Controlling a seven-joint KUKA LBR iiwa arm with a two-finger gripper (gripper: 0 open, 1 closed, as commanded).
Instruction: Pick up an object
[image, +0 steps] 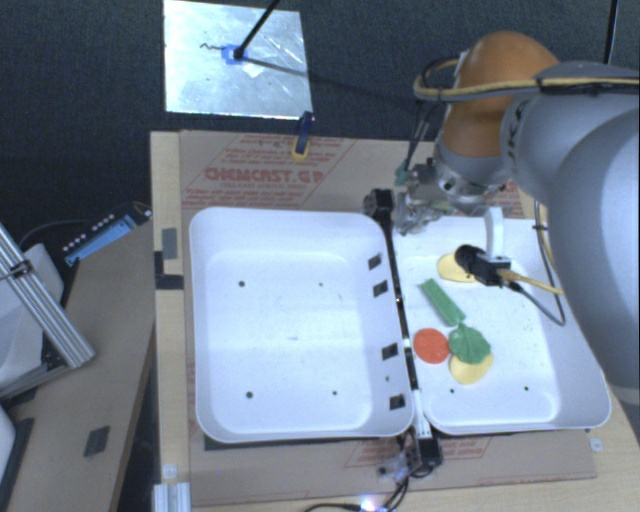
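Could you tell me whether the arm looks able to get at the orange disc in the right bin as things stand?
Probably yes. The orange disc lies flat near the right bin's left wall, its top uncovered. The green round piece touches its right side, which could crowd a finger. The gripper sits above the bin's far left corner.

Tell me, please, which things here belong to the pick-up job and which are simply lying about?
Job: gripper; right bin holding a green strip, orange disc, green round piece, two yellow pieces.

Lying about: left bin, foil sheet, cardboard.

Robotics lab bench: cardboard-topped table (250, 165); twin white bins (290, 420); dark backdrop curtain (80, 100)
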